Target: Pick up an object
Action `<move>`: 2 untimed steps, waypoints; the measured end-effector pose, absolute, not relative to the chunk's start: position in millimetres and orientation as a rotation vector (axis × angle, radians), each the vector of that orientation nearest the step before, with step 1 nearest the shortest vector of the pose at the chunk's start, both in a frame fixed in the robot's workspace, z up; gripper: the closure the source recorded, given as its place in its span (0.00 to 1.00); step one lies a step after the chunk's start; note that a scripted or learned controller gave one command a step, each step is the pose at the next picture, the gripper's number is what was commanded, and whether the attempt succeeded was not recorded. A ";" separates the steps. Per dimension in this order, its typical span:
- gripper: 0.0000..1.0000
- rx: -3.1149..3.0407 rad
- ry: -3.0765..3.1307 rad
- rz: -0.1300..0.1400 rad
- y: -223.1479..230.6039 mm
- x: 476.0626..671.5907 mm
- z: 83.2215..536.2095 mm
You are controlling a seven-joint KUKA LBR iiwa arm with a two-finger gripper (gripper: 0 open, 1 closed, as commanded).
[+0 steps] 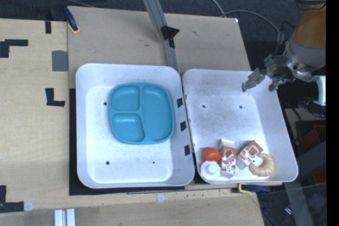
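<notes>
The right bin (233,108) offers broad bare floor across its upper and middle parts, open to approach from above. Its only clutter sits packed along the lower edge: a red object (211,154), a white cap (210,170), two small cartons (229,159) (250,153) and a croissant (262,165), touching or nearly so, with little gap between them. The gripper (259,79) hangs at that bin's upper right rim. In the left bin (92,129) a blue divided tray (142,113) takes the centre, leaving a bare strip below. A slanted metal pole (153,5) crosses the upper middle of the frame, seemingly ending where the bins meet.
</notes>
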State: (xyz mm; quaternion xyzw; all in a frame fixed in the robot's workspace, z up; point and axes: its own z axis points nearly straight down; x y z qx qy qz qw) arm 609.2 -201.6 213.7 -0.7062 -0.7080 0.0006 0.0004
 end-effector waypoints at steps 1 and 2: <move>0.00 -2.219 -2.224 0.003 -201.7 609.2 213.7; 0.00 -2.216 -2.221 0.006 -192.0 613.2 159.9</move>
